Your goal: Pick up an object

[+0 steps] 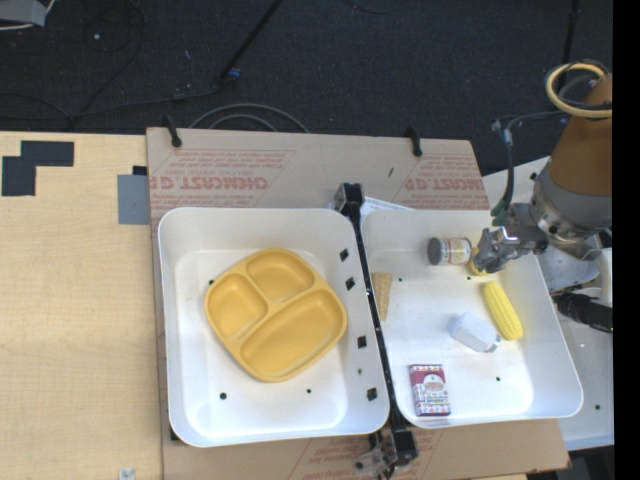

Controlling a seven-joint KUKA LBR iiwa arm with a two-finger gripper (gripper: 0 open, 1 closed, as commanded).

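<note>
Gripper point(489, 253) poised between a small jar point(450, 251) and corn cob point(502, 309) in the right bin point(560, 388); its grasp state cannot be told. Risk: descending between the 2 items, it may nudge either aside and close on nothing.

Right bin point(560, 388) holds the loose items: small jar point(450, 251) on its side near bin's far wall, yellow corn cob point(502, 310) just beyond it toward bin's right side, lying at a slant. Pale grey-white lump point(472, 332) sits near bin centre just left of the corn, red-and-white card box point(430, 389) flat at bin's near edge
</note>
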